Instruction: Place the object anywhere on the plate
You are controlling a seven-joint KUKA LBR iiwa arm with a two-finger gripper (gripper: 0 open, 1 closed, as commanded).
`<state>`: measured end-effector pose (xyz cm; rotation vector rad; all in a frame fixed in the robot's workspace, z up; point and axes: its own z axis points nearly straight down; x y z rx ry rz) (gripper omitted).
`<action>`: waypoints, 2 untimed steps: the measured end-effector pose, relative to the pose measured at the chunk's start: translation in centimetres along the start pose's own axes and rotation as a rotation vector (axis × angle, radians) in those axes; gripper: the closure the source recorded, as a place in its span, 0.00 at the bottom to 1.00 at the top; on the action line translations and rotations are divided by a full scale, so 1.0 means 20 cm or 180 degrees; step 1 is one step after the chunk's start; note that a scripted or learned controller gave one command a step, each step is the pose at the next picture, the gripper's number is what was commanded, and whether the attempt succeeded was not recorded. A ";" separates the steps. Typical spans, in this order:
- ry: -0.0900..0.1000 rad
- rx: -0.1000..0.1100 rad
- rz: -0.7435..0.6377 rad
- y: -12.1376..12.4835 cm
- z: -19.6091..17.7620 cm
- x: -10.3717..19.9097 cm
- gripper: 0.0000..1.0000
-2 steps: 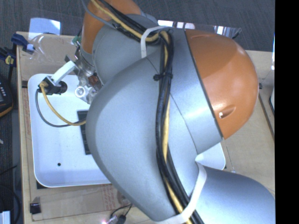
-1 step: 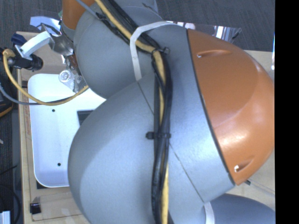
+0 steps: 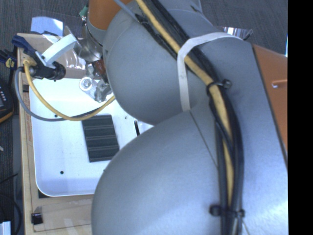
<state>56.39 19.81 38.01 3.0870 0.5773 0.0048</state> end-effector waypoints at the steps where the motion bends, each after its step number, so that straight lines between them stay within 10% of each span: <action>1: -0.0038 0.0016 -0.0004 0.06 0.85 -0.17 1.00; 2: -0.0040 0.0018 -0.0005 0.06 0.85 -0.17 0.00</action>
